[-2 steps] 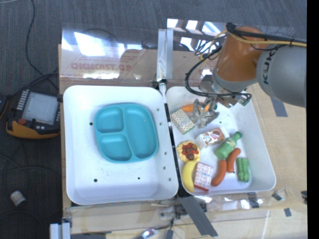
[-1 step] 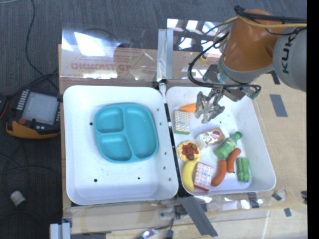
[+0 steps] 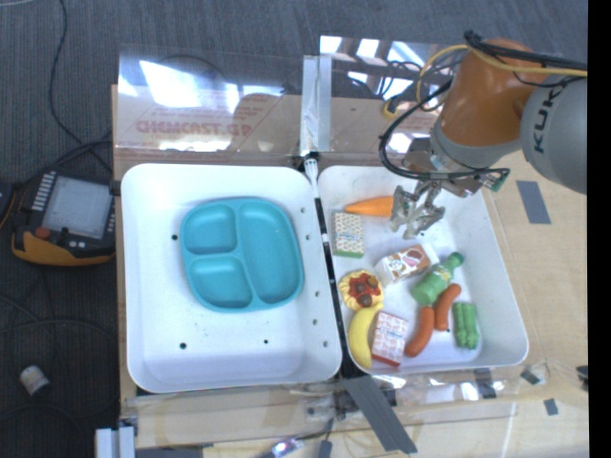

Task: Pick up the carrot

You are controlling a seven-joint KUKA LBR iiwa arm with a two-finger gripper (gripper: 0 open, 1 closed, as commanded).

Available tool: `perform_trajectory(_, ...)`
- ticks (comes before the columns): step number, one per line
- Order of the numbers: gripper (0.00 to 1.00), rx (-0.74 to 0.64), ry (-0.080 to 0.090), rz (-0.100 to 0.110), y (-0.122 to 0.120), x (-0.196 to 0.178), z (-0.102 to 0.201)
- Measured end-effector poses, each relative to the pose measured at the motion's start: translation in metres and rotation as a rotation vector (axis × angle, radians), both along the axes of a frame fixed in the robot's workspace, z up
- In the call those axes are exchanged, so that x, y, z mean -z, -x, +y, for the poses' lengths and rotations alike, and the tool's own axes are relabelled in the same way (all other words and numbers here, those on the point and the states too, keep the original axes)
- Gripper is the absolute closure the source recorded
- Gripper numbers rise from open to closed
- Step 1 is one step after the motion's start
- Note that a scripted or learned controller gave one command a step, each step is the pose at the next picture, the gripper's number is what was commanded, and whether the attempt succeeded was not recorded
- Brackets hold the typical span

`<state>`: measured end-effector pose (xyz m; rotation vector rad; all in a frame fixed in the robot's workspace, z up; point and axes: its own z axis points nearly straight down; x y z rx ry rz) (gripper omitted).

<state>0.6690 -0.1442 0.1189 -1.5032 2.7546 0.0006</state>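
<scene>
Orange tapered toy carrot [image 3: 371, 206] lies in the right white bin [image 3: 496, 284], near its far wall. Just beside its thick end hangs the metal two-finger end effector [image 3: 417, 219], fingers slightly parted, holding nothing.

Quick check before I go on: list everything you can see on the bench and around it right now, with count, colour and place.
left bin: 1, white, holds the plate
plate: 1, blue, three compartments
right bin: 1, white, holds the toy food
carrot: 1, orange, top of the right bin, beside the end effector
banana: 1, yellow, bottom left of the right bin
sausages: 2, red-orange, lower right
handheld controller: 1, orange and black, on the floor at left
end effector: 1, grey metal, over the right bin
</scene>
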Motion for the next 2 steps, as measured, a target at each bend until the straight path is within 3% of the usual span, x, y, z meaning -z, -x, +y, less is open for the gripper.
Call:
perform_trajectory(1, 0.00, -0.240, 0.006, -0.007, -0.003, 0.027, 0.023)
perform_trajectory(2, 1.00, -0.236, 0.000, -0.015, -0.004, 0.016, 0.025)
